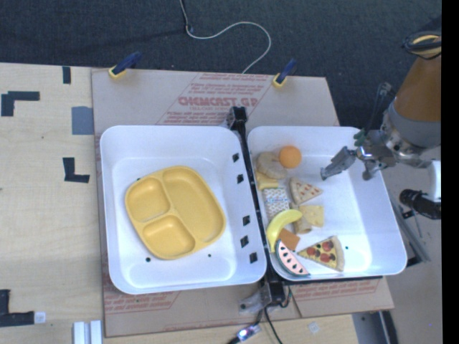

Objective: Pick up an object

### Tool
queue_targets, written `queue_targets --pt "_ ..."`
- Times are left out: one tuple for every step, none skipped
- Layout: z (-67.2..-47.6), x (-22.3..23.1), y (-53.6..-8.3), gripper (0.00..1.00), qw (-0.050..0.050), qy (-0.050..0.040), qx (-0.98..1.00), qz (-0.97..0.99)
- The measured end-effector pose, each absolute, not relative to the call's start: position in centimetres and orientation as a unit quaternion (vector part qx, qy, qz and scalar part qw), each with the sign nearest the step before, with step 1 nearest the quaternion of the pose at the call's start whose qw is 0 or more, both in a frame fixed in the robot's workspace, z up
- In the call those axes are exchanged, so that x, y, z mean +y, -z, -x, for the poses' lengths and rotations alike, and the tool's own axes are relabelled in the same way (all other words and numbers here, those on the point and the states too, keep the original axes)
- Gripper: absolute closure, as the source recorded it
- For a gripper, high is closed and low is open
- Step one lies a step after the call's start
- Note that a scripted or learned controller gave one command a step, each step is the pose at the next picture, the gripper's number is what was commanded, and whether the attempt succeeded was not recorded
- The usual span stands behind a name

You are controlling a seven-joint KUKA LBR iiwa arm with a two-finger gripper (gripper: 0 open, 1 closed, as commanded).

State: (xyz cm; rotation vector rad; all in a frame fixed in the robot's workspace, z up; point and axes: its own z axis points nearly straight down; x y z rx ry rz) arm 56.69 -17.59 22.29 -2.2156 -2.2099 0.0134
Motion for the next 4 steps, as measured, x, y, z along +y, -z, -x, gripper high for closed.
queue_targets --pt "-57.0 -17.6 -23.1 0.00 0.001 -0.0006 -0.708 0.707" --pt "-57.5 -18.2 -18.2 0.00 0.002 -0.0020 -0.707 0.707" --pt "-57.0 -18.5 -13.6 0.00 0.002 -0.0022 -0.707 0.707" --pt "-57.2 -18.3 -8.6 0.00 0.000 0.0012 -0.707 0.707"
